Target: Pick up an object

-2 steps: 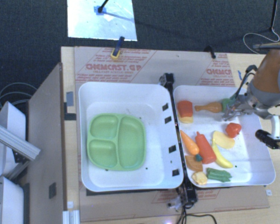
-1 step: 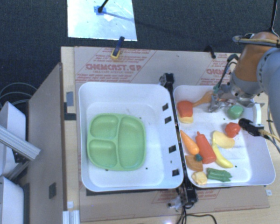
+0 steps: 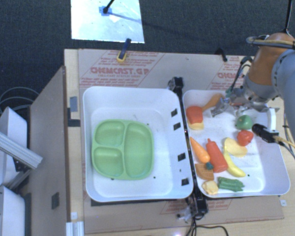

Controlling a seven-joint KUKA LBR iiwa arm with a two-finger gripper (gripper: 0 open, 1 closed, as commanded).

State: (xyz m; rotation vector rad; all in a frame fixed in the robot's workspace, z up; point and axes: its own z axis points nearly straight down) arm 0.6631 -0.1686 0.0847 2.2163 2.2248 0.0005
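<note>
Tool [image 3: 225, 105] hanging low over the right bin's [image 3: 273, 173] far end, beside an orange piece [image 3: 212, 101]; whether it is gripping anything cannot be told.

Going left to right: the left bin [image 3: 137, 95] is holding a smooth green divided plate [image 3: 122, 149]; the right bin is carrying glossy plastic food, among it an orange carrot [image 3: 200, 150], a red bottle [image 3: 216, 155], a yellow banana [image 3: 234, 165], a green pepper [image 3: 230, 183] and a red tomato [image 3: 244, 137]. Both bins are sitting on a pale wooden table [image 3: 152, 68] above dark carpet [image 3: 29, 23].
</note>
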